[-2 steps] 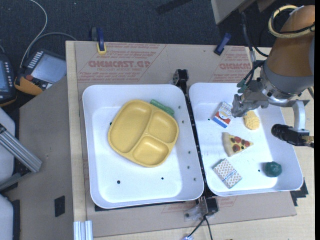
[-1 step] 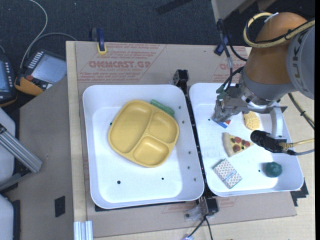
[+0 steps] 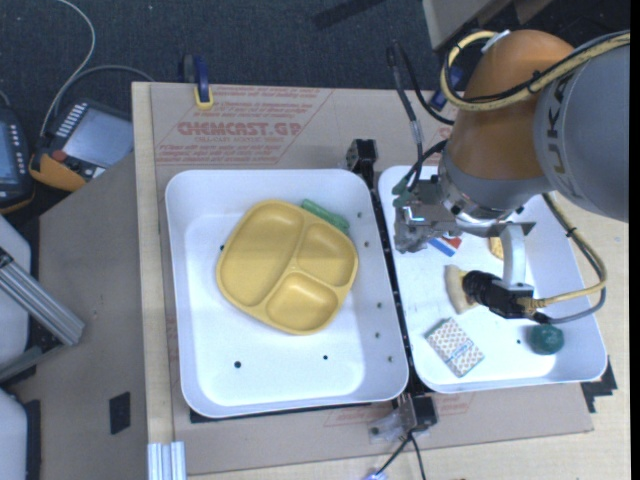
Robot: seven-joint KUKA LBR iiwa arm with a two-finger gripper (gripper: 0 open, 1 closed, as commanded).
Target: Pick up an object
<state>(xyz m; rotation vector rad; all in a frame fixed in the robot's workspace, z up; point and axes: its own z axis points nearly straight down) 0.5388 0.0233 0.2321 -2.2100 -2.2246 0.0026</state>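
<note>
Gripper (image 3: 412, 230) low over the right bin (image 3: 505, 373), close to its left wall.
How wide it stands can't be read from this angle. A red-blue item (image 3: 447, 244) lies just beside it; a checked packet (image 3: 455, 346) and teal ball (image 3: 546, 340) lie nearer the front. The left bin (image 3: 200, 353) holds a yellow tray (image 3: 288, 265) with a green piece (image 3: 325, 213) at its far edge.

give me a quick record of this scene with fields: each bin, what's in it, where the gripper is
left bin: white, holds a yellow divided plate; a green item pokes out at the plate's far edge
right bin: white, holds a patterned packet, a teal round item and a red and blue item
gripper: over the right bin's far left part, beside the red and blue item
held object: cannot tell
</note>
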